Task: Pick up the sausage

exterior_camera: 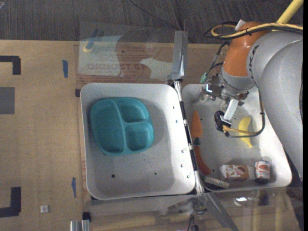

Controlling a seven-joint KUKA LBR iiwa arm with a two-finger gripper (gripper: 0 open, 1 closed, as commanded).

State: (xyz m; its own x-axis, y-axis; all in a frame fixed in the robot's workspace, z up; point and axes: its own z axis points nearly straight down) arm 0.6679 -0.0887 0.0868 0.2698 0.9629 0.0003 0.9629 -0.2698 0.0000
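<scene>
Along the left wall of the right bin (219, 150), toward its near end, lies the sausage (203, 163), just below a carrot (196, 123). The pincer (211, 91) hangs over the bin's far end, well apart from the sausage; whether it is wide or narrow cannot be told.

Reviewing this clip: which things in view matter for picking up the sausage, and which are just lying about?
Job: sausage against the left wall of the right bin; tool above that bin.
Lying about: carrot, banana, carton, can, teal plate in the left bin.
</scene>
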